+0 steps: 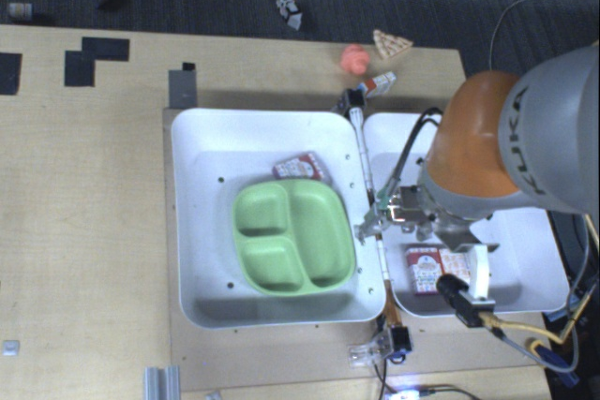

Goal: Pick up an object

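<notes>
Probably the small red and white packet (424,268) is light and a bit soft and crinkly, so it could slide. It looks flat, so pinch it across its short sides. It lies in the right bin (534,281), just beside the gripper (397,213), on the side nearer the camera. I cannot tell if the gripper is open or closed.

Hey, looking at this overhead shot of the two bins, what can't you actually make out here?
- Gripper: the arm's own wrist covers it in the camera view, so its state is unclear.
- Right bin: the arm hides much of its floor.
- Red packet in the right bin: print too small to read.
- Second red packet: partly tucked behind the green divided tray.
</notes>
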{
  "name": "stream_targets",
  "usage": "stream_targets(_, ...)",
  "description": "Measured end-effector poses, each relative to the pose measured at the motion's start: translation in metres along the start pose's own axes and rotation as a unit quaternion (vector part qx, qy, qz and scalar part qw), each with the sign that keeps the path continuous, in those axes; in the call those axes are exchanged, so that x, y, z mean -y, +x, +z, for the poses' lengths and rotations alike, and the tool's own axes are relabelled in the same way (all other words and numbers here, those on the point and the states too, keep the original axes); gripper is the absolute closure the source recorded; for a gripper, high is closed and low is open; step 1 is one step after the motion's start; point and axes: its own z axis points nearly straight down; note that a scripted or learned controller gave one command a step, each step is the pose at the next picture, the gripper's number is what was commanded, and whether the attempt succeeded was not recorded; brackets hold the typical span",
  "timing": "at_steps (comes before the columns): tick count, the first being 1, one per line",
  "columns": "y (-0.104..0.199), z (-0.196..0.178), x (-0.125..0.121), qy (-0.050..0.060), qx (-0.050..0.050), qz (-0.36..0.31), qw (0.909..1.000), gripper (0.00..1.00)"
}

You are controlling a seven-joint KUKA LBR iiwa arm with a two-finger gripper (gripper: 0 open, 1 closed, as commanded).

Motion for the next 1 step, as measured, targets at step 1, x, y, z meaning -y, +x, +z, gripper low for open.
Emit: stream_targets(1,0.0000,0.0000,0.0000,0.000,0.000,0.000,1.0000,0.00)
